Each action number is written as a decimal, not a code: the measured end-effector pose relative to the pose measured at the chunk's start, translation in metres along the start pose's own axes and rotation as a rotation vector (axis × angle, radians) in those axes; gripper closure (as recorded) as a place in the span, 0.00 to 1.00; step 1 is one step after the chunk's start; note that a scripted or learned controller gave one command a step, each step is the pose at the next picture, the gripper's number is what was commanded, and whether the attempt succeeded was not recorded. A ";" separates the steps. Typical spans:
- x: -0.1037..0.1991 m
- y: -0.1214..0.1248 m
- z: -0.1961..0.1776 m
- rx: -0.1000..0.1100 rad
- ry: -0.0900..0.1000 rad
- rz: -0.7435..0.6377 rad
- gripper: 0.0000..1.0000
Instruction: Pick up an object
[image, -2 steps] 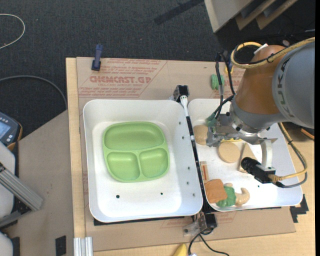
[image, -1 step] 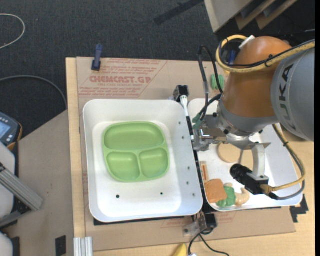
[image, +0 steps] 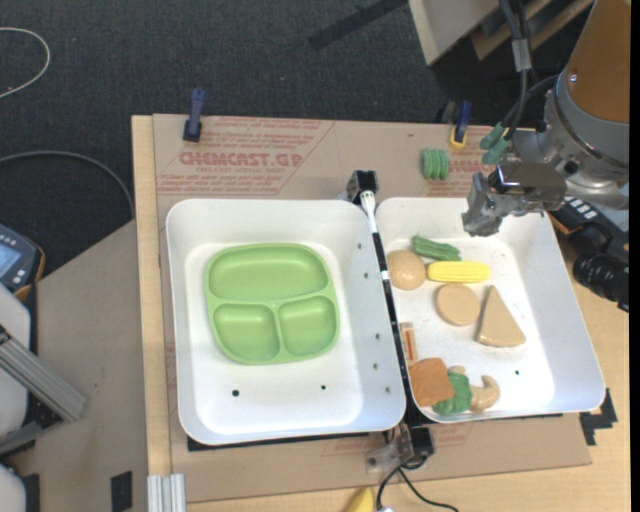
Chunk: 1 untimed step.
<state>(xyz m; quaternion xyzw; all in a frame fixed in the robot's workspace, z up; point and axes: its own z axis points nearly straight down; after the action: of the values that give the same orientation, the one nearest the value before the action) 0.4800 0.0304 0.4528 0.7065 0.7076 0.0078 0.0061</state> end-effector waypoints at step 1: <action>0.107 0.000 -0.059 0.010 0.003 -0.012 1.00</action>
<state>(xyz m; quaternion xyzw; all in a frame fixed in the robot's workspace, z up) 0.4792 0.1374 0.5121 0.7024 0.7118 0.0051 0.0015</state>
